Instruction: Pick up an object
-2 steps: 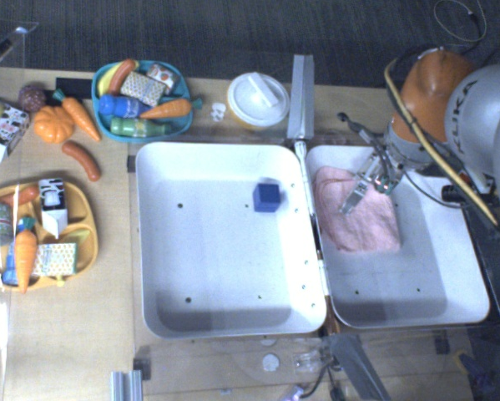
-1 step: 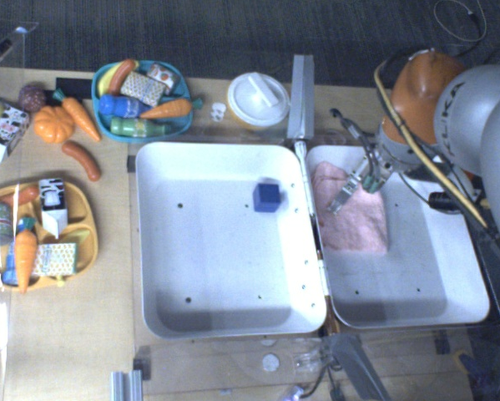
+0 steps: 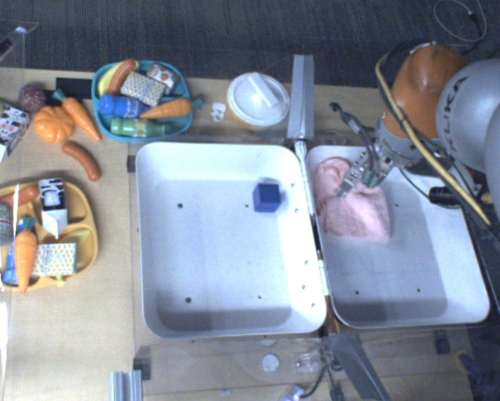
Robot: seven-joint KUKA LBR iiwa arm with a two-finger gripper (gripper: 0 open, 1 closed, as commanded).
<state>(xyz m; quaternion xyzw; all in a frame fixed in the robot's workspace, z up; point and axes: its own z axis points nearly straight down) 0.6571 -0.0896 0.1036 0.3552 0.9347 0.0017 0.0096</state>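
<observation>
A crumpled pink cloth (image 3: 352,205) lies in the upper left part of the right bin (image 3: 416,299). My gripper (image 3: 356,178) reaches in from the right and hangs low over the cloth's top edge, its tips at or touching the fabric. A small blue cube (image 3: 267,196) rests in the left bin (image 3: 208,282), near its upper right area.
A blue bowl of toy food (image 3: 141,100) and a white lid on a yellow dish (image 3: 258,98) stand behind the left bin. A yellow tray of toy food (image 3: 37,236), a toy pumpkin (image 3: 52,124) and sausage (image 3: 83,160) lie at the left.
</observation>
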